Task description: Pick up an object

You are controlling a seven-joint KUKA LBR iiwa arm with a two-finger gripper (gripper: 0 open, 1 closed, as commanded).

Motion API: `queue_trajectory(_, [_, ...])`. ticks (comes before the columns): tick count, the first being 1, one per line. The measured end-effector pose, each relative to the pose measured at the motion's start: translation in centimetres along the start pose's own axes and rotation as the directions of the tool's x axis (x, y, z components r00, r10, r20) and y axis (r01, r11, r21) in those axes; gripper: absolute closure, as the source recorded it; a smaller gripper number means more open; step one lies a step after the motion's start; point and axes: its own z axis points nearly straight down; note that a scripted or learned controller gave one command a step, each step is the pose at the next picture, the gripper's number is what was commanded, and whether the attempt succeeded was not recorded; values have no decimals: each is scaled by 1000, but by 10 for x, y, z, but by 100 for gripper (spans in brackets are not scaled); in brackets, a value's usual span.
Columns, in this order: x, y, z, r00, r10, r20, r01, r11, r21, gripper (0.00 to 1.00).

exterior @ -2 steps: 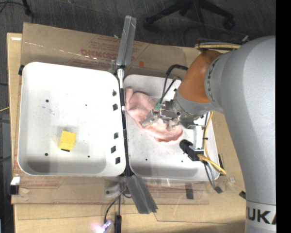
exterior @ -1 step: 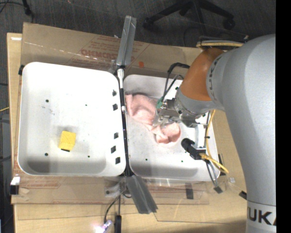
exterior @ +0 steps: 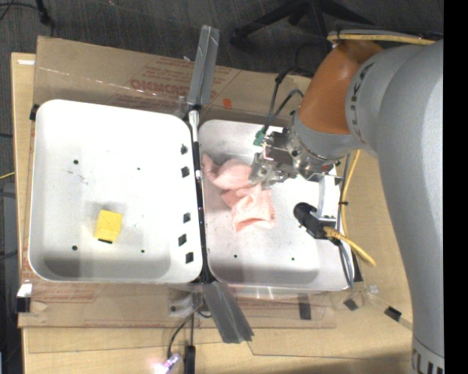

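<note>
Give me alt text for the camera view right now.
The grey arm's gripper sits low over a crumpled pink cloth in the right bin. A yellow block lies alone in the left bin.

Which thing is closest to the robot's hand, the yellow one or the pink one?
The pink cloth. It lies crumpled in the right bin, right beside the hand. The yellow block sits far off in the left bin.
</note>
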Motion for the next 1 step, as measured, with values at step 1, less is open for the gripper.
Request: queue_trajectory(1, [1, 0, -9, 1000, -7, 0, 7, 1000, 5, 100])
